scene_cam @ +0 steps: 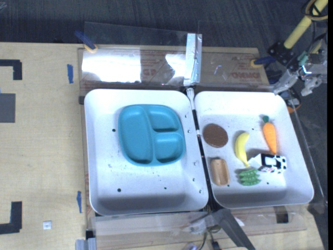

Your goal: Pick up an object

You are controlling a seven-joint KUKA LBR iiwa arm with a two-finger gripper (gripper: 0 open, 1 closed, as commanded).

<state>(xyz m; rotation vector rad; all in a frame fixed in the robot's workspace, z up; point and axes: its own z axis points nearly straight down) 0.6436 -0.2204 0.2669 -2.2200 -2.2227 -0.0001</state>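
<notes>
Reading the camera view, top to bottom:

Arm: we see the gripper (307, 77) at the upper right, outside the right bin (296, 189), just past its far corner. Parked off the bins, likely so the camera gets an unblocked look before we pick a target.

Fingers: cannot tell; too small and cluttered up there.

Targets: all in the right bin. Carrot (269, 133) near the right wall, banana (242, 147) mid-bin, brown disc (215, 135) toward the divider, tan block (219, 171) below it, green pods (248, 177) at the front, black-and-white toy (272, 163) just right of the banana's lower end.

Spacing: carrot and disc sit apart from the rest, so we judge them the easiest grabs. Pods, toy and banana end crowd together; a grab there risks nudging neighbours.

Left bin (104, 191): holds a blue tray (152, 134), three compartments, lying flat mid-bin. Flat and wide, a poor fit for two fingers.

Progress: nothing lifted, pick not yet begun.

Surface: bins are shallow white plastic with sloped walls and dark specks; they meet at a central seam. Things near a wall could be hard to straddle.

Bench: pale wood (41, 155) with black corner marks and blue tape bits; a clear panel (135, 61) with glare stands behind the left bin.

Room: dark floor beyond; yellow hose (307, 20) at upper right.
</notes>
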